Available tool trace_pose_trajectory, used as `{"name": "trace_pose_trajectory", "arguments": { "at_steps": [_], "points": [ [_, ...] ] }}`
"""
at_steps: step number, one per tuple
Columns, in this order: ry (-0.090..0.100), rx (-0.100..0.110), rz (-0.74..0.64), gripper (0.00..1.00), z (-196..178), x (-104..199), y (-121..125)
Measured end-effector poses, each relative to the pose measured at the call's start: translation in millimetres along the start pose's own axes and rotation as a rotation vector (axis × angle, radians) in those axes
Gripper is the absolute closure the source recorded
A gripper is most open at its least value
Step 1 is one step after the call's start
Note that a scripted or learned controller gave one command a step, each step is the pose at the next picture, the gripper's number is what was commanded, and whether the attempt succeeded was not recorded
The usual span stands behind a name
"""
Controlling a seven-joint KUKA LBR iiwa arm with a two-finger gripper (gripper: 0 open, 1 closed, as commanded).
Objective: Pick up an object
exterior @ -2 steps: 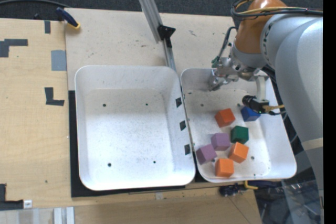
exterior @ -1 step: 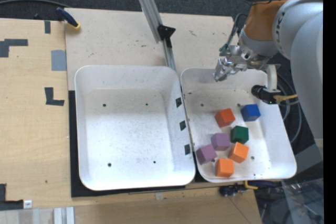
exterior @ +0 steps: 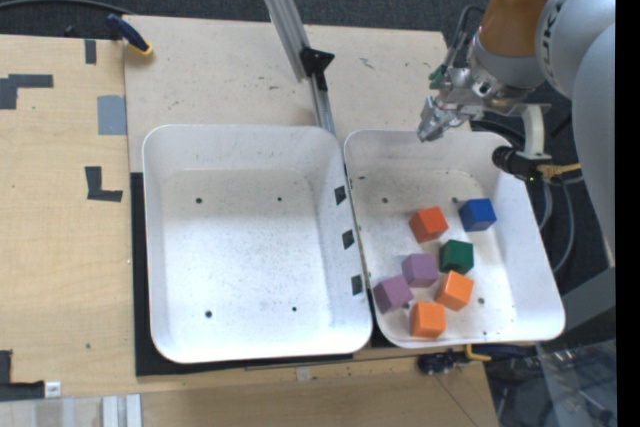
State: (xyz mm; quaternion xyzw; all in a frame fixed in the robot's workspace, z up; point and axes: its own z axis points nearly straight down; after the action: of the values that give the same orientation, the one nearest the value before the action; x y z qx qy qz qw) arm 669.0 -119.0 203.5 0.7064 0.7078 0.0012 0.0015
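While the gripper (exterior: 436,127) hangs over the right bin's (exterior: 520,310) far rim, its opening impossible to judge, it must next descend toward the blocks, perhaps the orange cube (exterior: 429,223).

Seven small blocks (exterior: 437,267) lie loose in the right bin (exterior: 520,305): three orange, two purple, one green, one blue

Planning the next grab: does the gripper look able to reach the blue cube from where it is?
Probably yes. The gripper hangs above the right bin's far rim, and the blue cube sits apart from the other blocks with nothing over it.
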Motion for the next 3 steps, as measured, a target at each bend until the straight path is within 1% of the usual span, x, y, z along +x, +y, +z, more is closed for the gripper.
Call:
{"name": "trace_pose_trajectory", "arguments": {
  "at_steps": [1, 2, 3],
  "points": [
    [0.001, 0.007, -0.002, 1.0, -1, 41, -30],
    [0.003, 0.005, -0.004, 1.0, -15, 89, -46],
    [0.002, 0.006, -0.005, 1.0, -27, 135, -67]
  ]
}}
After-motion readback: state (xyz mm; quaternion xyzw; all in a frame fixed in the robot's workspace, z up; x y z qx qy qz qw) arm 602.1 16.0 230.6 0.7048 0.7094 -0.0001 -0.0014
